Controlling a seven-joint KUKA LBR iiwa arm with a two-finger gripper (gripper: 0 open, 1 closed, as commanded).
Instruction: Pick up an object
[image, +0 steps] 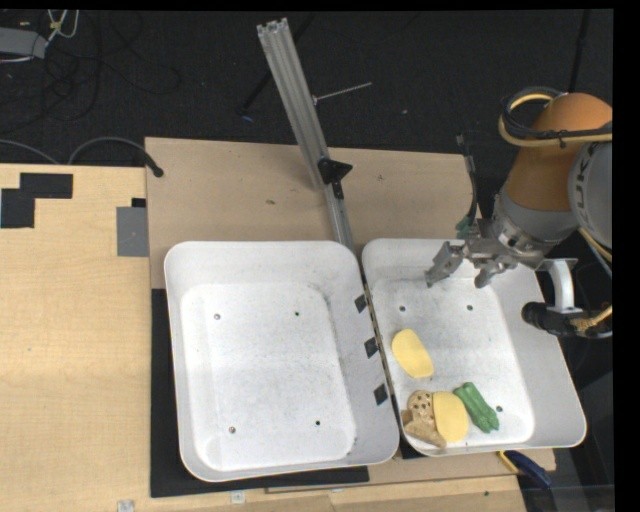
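My gripper (465, 271) hangs over the far part of the right bin (520, 345), its two fingers spread apart with nothing between them. A yellow rounded object (411, 353) lies in the right bin near its left wall, below and left of the gripper. At the bin's near edge sit a second yellow piece (450, 417), a tan speckled object (422, 412) and a green object (477, 406), close together.
The left bin (190, 300) stands beside the right one, with black clips along the shared edge. A slanted metal rail (305, 125) rises behind the bins. Light wooden bench surface lies to the left.
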